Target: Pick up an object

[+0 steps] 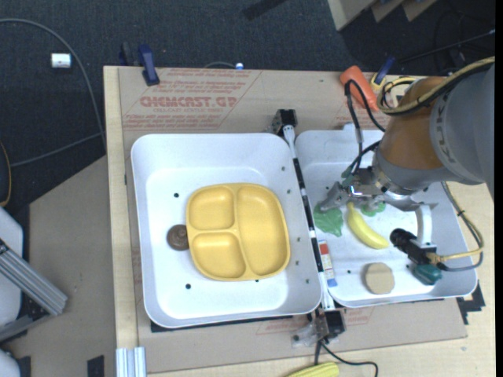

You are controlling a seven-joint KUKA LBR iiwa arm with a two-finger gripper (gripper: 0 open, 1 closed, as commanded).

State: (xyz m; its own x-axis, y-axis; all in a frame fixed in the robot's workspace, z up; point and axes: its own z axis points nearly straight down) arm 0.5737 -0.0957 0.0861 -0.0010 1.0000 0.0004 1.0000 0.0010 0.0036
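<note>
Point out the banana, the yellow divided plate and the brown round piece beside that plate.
banana (367,231): camera view, middle of its curved body.
yellow divided plate (258,220): camera view, floor of its right compartment.
brown round piece (177,237): camera view, its visible top.

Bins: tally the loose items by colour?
Yellow: 2, divided plate, banana
Brown or tan: 2, brown disc, tan round piece
Green: 1, crumpled green item
Total: 5
Teal piece: unclear, not counted.
</note>
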